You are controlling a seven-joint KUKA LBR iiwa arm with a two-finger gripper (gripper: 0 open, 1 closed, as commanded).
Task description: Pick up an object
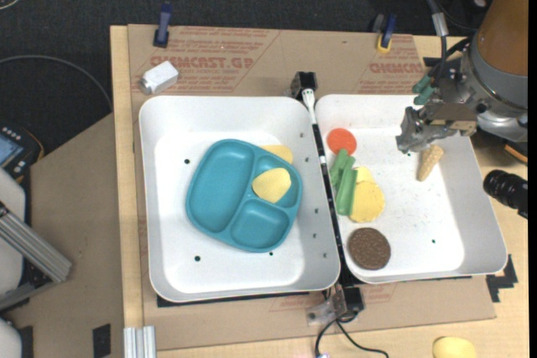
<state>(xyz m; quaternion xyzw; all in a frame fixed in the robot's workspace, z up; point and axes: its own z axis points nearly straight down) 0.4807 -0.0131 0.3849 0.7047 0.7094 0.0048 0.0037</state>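
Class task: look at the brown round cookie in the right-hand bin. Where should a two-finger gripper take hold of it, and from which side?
The cookie lies flat near the bin's front edge, so come straight down from above and pinch across its rim. It looks thin, so the grip would probably be shallow.

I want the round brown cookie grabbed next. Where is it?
The cookie lies in the right bin, near its front left corner, just below the yellow piece.
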